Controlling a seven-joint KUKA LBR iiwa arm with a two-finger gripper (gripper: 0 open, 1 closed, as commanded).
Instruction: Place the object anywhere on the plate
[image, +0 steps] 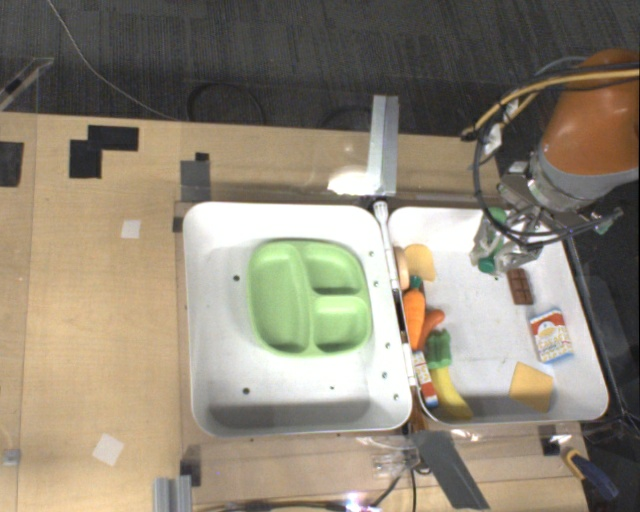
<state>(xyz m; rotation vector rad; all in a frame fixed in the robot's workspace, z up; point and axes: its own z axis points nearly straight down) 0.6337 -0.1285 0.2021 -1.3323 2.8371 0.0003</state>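
Over the right bin (590, 395) we saw the gripper (497, 255), its grasp beyond our telling, brown chocolate bar (519, 287) lying just beside it, green plate (305, 296) well apart in the left bin (215, 390).

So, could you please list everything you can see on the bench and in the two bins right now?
Bins: 2, white, side by side on the bench; left bin, right bin.
Plate: 1, green with compartments, in the left bin.
Toy food pile: a cluster along the right bin's left wall, including a pale yellow piece, an orange carrot-like piece, a green piece and a yellow banana.
Brown bar: 1, right bin, upper right.
Small carton: 1, red, white and blue, near the right wall.
Wedge: 1, yellow-orange, right bin's lower right.
Arm: 1, grey and orange, from the right.
Gripper: 1, over the right bin's upper part; something teal shows at its tip.
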